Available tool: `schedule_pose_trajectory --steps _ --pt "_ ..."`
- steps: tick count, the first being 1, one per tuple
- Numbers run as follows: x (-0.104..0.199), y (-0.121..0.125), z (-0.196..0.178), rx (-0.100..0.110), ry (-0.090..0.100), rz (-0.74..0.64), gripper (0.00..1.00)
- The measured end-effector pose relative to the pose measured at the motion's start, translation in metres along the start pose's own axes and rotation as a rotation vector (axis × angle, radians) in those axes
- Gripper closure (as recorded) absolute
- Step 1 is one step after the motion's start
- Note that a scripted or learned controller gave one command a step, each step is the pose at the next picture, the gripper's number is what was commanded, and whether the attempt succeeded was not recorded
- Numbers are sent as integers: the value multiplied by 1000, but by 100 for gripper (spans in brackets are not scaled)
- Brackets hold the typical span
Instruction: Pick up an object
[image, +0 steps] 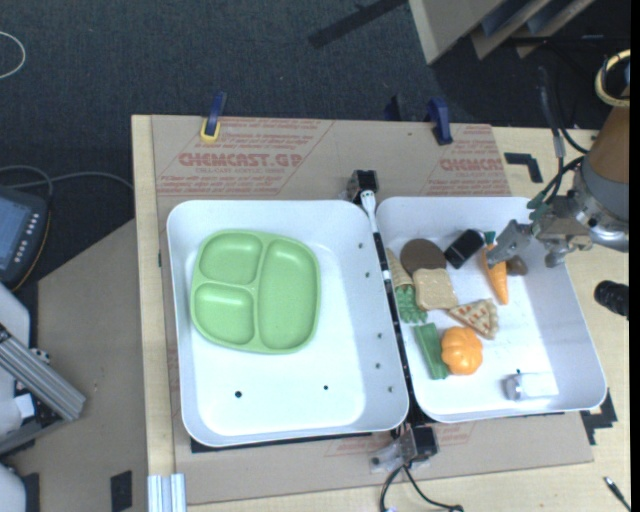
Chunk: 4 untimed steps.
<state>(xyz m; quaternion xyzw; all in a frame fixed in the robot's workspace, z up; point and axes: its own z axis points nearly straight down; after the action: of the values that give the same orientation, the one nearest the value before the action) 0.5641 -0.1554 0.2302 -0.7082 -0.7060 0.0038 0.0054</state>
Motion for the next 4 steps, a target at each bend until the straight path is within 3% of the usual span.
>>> schedule_pose_trajectory --steps 1,3,4 --pt "0 3 -7 -14 -3 -3 0" --pt "9 1 110 -5 1 -3 0" --pt "8 3 143 -16 -3 -2 0"
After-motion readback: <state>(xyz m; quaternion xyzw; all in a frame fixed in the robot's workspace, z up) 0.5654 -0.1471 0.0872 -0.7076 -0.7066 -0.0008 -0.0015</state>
